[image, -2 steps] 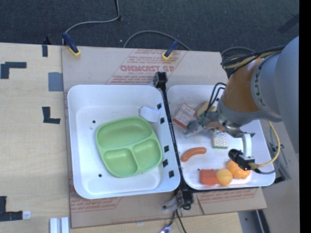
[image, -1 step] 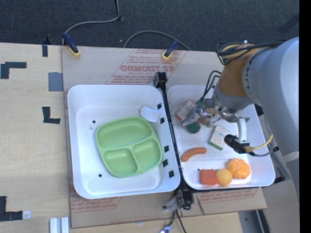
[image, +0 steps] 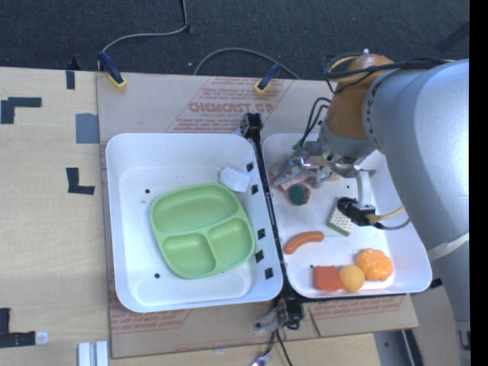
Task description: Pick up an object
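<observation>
The big grey arm (image: 427, 151) comes in from the right and bends down over the right bin (image: 408, 239); its gripper (image: 305, 170) is low at the far left end of that bin, close to the wall between the two bins. The parts at its tip are a jumble from here, so I cannot tell how it is set, and I see nothing clearly caught in it.

Just under the tip sits a small dark green ball with a bit of red (image: 298, 195); it looks like a toy fruit or vegetable; it is so near the tip that I think this is the thing the arm is after, and it may be touching it, though I cannot be sure.

The other toys lie apart from the arm; an orange sausage (image: 303, 241) is in the middle of the bin; a small green and white block (image: 339, 221) lies to its right; along the near wall are a red block (image: 327, 278), a yellow-orange ball (image: 351, 277) and an orange pepper (image: 374, 264), all bunched together, likely because they slid to the low edge.

The left bin (image: 130, 219) holds a green tray with three parts (image: 202, 227), lying flat, and a small white piece (image: 235, 178) beside it near the middle wall.

The ball is round and sits near the wall, so it could roll away or get pushed into the wall; the arm has little room there.
</observation>
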`<action>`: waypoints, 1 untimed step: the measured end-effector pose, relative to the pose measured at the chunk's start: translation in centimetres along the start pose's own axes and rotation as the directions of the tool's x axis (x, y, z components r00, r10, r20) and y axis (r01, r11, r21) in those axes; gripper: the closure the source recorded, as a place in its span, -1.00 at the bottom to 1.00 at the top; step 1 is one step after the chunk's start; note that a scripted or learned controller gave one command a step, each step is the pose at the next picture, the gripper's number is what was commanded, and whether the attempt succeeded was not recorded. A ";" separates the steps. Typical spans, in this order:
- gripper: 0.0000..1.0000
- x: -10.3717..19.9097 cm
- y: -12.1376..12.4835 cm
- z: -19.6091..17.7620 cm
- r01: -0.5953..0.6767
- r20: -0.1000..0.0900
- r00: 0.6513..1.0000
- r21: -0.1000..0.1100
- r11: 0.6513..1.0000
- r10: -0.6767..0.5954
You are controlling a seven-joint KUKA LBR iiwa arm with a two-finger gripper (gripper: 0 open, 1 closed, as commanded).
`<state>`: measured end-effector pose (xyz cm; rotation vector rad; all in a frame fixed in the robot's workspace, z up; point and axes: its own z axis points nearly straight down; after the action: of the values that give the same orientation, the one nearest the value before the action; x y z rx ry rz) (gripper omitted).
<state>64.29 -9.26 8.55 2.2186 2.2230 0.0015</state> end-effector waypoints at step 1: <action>-1.00 -0.3 -1.6 0.0 0.000 0.002 1.000 -0.002 1.000 0.000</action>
<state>62.68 -9.59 8.59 2.2170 2.2211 0.0013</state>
